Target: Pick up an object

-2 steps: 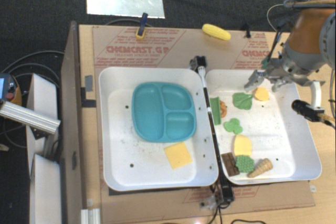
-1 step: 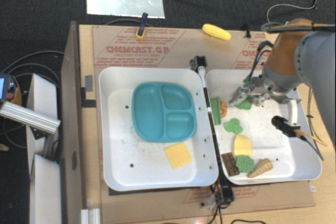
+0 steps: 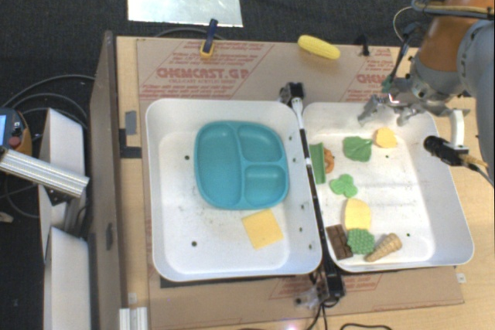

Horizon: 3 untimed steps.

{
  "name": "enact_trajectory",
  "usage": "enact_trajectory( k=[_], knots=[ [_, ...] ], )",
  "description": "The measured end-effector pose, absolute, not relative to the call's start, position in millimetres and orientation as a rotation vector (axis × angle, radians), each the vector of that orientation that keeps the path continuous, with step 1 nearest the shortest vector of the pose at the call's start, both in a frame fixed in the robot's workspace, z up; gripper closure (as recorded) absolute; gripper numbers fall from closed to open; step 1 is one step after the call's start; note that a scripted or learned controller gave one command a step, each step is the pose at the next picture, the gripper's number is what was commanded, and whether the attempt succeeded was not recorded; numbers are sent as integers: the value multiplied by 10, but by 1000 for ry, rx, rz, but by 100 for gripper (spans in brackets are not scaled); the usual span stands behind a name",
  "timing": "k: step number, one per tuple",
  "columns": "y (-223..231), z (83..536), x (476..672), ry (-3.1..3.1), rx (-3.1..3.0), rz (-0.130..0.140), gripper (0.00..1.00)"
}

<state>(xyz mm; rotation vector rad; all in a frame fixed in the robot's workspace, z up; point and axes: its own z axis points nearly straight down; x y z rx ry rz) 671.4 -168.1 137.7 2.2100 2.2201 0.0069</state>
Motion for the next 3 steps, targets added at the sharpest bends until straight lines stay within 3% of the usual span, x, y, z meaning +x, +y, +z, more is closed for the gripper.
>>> enact_trajectory(
  k=[1,2,3],
  knots=[
    [-1490,829,6378,2224,2221,-1,0],
    [-1494,965,6407,2221,2215,7,100],
    [-2095,1994,6137,2209,2218,4,100]
  ],
)
